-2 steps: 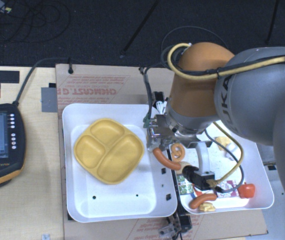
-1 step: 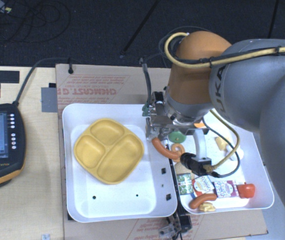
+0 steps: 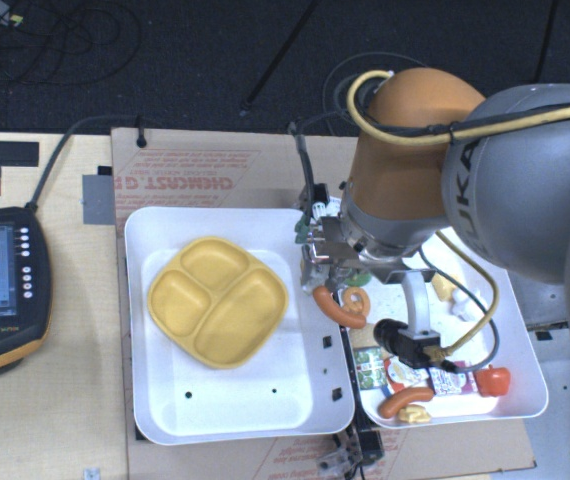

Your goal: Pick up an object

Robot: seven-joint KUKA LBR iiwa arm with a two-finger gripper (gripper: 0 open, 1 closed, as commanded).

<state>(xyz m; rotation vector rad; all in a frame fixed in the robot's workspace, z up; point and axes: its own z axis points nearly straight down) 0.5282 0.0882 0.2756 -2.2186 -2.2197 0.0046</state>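
1. Two red-orange sausages are in view. One sausage [image 3: 337,306] lies curved at the seam where the two bins meet, just below the gripper. Whether it rests on the rims or hangs off them cannot be told.
2. A small orange ring-shaped piece [image 3: 356,299] sits against the right end of that sausage.
3. The gripper [image 3: 323,258] is right above the sausage, over the inner edge of the left bin. Its tips are lost in the clutter of metal and cable, so I cannot tell whether it is open or closed, nor whether it touches the sausage.
4. The second sausage [image 3: 405,402] lies at the near rim of the right bin [image 3: 537,388].
5. Beside it in that bin are one green-and-white packet [image 3: 370,368], one red item [image 3: 495,380] and one pale yellow piece [image 3: 443,288] farther back.
6. The left bin [image 3: 225,403] holds a single yellow plate [image 3: 217,301] with three compartments, lying flat and well apart from the gripper.
7. The arm [image 3: 505,188] covers much of the right bin.
8. Both bins stand on one sheet of cardboard [image 3: 190,180] with red print, on the table.
9. One handheld control unit [image 3: 0,288] with a lit screen lies at the far left.
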